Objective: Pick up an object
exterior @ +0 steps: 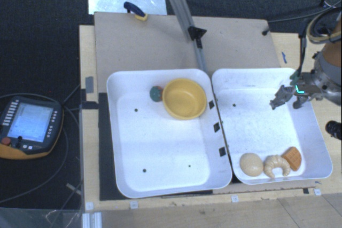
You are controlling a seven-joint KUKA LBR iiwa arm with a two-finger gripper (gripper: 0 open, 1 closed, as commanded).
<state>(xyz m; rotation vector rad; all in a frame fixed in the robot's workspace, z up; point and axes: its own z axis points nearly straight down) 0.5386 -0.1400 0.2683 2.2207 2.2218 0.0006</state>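
My gripper hangs over the upper right part of the right bin, its two dark fingers spread open with nothing between them. Along that bin's front edge lie a pale round bun, a croissant and a small orange waffle-like piece, all well below the gripper. In the left bin, a yellow bowl sits at the back right, with a small dark green ball touching its left side.
A grey pole slants across the bench behind the bins to a black clamp. A teach pendant lies on the floor at the left. Dark cables run at the right beside the arm.
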